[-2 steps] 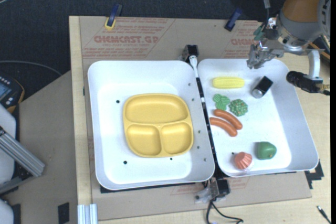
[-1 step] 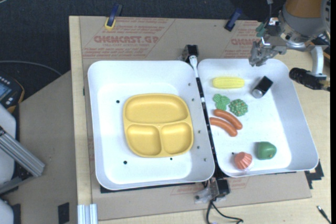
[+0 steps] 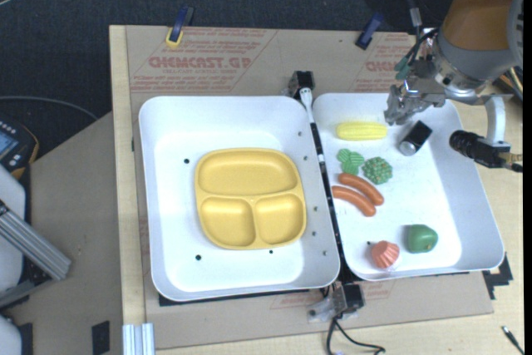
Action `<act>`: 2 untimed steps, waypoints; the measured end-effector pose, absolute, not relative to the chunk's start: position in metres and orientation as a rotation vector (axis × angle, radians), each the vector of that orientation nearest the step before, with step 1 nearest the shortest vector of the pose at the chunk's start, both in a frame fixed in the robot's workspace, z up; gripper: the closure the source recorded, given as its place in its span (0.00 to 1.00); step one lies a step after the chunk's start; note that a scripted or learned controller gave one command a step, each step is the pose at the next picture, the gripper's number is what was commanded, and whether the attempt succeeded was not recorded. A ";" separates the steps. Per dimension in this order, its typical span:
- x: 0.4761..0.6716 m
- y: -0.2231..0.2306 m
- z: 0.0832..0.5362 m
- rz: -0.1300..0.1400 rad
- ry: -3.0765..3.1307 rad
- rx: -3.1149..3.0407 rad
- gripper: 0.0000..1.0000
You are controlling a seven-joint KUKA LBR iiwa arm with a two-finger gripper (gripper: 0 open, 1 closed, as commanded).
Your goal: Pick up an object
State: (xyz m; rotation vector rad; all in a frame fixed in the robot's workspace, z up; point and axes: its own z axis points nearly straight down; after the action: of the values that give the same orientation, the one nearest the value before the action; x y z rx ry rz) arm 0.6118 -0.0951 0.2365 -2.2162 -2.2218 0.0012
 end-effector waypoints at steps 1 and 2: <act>0.572 -0.061 0.235 0.003 -2.220 -2.215 1.00; 0.544 -0.052 0.233 0.003 -2.218 -2.219 1.00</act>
State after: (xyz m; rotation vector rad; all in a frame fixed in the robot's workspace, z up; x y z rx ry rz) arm 0.5441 -0.0520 0.2333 -2.2191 -2.2180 0.0035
